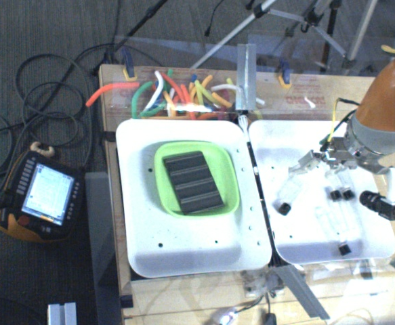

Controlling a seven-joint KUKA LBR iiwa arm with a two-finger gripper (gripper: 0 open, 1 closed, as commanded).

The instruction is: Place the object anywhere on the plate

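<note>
Plate (230, 181), green, sits in the left bin (136, 235). Dark ribbed block (192, 181) lies flat on it, roughly centred, tilted a bit off square. Right bin (305, 246): arm's wrist comes in from the right, partly cut off at the frame edge, orange band visible. Gripper (317, 181) hangs over that bin, well apart from the plate. It looks transparent and washes out against the white, so jaw state can't be told. Nothing seen held. Coloured cables (183, 93) are piled behind the bins.

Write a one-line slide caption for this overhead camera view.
Dark ridged block lies on green plate in left bin; gripper over right bin.
</note>
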